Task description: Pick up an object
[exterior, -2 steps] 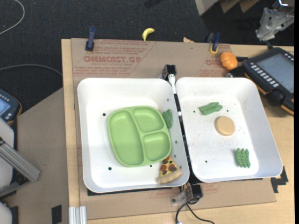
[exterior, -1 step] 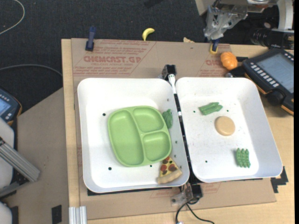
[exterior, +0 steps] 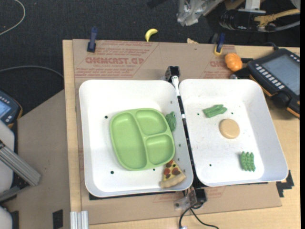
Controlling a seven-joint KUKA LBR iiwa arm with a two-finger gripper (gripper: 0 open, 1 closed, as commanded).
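A: What sits nearest the camera?

B: A toy pizza slice (exterior: 171, 174), at the near right corner of the green divided plate (exterior: 143, 144), touching or almost touching its rim. Both lie in the left bin (exterior: 88, 128).

A: And moving right from the plate?

B: A small green leafy piece (exterior: 170, 121) is tucked against the plate's far right edge. Further right of the plate, in the right bin (exterior: 209, 147), lie a green pod (exterior: 214, 110), a tan round biscuit (exterior: 229, 128) and, nearer the camera, a ribbed green piece (exterior: 247, 161), each apart from the others.

A: How far along is the pick?

B: By my reading it is not yet begun. Every piece rests flat in a bin and nothing is lifted. Choosing a target, coming down, closing and raising are all left to do.

A: Where is the gripper?

B: The gripper (exterior: 193, 8) hangs beyond the far edge of the surface, well behind and right of the plate. It is well apart from every piece, with nothing in it. Whether it is released or clenched I cannot tell
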